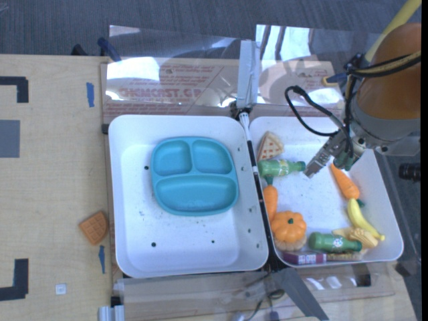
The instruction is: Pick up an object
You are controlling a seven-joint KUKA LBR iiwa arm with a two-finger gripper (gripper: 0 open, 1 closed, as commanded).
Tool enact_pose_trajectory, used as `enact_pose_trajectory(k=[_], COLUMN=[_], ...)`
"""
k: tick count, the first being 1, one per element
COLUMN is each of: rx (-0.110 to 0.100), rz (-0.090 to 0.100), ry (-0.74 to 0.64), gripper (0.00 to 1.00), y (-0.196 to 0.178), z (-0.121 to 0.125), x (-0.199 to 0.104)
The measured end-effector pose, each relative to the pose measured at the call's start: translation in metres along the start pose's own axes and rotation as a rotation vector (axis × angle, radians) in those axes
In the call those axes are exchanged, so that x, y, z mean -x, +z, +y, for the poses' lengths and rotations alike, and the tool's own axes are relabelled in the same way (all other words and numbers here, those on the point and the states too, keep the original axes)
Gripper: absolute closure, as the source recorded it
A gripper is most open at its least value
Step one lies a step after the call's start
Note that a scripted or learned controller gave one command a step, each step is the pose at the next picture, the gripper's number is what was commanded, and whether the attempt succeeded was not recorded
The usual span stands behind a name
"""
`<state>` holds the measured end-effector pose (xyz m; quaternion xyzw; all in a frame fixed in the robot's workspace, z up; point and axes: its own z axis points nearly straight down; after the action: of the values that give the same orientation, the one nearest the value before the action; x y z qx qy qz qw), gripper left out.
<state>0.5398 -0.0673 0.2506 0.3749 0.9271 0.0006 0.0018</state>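
Claw (319, 162) beside green bottle (281, 168)

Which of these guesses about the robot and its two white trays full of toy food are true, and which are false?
1. The blue divided plate lies in the left bin. True.
2. The pumpkin sits on the blue plate. False: it is in the right bin.
3. The gripper hangs over the right bin. True.
4. A waffle piece lies on the bench outside the bins. True.
5. The banana lies in the left bin. False: it is in the right bin, below a carrot.
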Motion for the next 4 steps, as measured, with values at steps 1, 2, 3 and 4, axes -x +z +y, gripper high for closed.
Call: enact_pose_trajectory(k=[1, 2, 3, 4], rx=[-0.008, 0.003, 0.006, -0.001], rz=[0.011, -0.003, -0.008, 0.002], ry=[-0.099, -0.325, -0.351, -0.345], gripper=[1.00, 1.00, 1.00, 0.00], y=[0.124, 0.161, 0.038, 0.044], z=[-0.039, -0.082, 0.032, 0.027], x=[0.021, 0.084, 0.090, 0.091])
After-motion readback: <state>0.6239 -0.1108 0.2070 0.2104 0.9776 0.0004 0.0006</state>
